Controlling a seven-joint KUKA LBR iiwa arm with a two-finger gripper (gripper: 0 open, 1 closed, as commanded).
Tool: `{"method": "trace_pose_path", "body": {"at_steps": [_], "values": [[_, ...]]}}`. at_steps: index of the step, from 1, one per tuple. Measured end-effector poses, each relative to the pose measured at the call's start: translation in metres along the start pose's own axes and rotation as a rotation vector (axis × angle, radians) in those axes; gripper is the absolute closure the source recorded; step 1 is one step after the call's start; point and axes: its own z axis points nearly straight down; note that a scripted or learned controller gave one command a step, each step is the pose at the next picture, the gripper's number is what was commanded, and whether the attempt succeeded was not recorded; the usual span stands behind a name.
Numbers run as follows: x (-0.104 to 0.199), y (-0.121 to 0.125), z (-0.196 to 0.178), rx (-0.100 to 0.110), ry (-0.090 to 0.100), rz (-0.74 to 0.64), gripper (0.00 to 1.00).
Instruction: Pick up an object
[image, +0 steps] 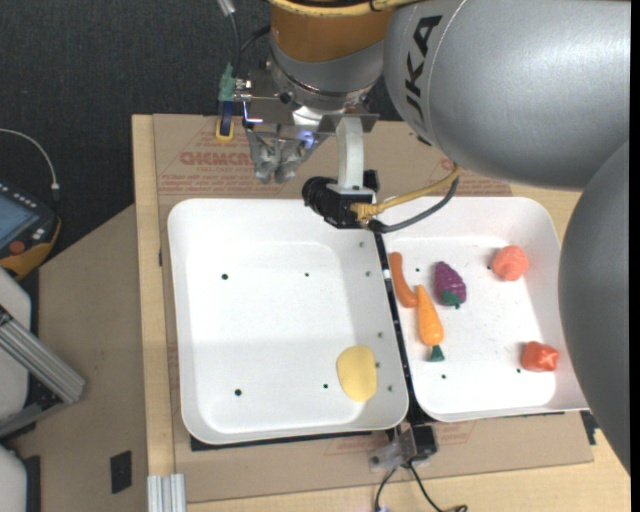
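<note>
Camera view shows, lowest in the frame, a yellow lump (357, 373) near the bottom right corner of the left bin (200, 300). Higher, in the right bin (545, 225), lie a carrot (429, 320), an orange strip (402, 279) touching the divider, a purple piece (449, 283), a red chunk (539, 356) and a pink ball (509, 262). At upper centre the end effector (278, 160) hangs over the table (160, 150) beyond the left bin, carrying nothing; its opening cannot be judged. Descending there would likely grasp air, and the crowded carrot group invites a glancing, slipping pinch.
</note>
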Motion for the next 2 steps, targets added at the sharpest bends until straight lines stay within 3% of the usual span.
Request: {"method": "trace_pose_path", "body": {"at_steps": [1,2], "values": [[-0.004,0.058,0.013,-0.011,0.0,0.008,1.0],[-0.007,-0.033,-0.075,-0.013,0.004,0.002,1.0]]}}
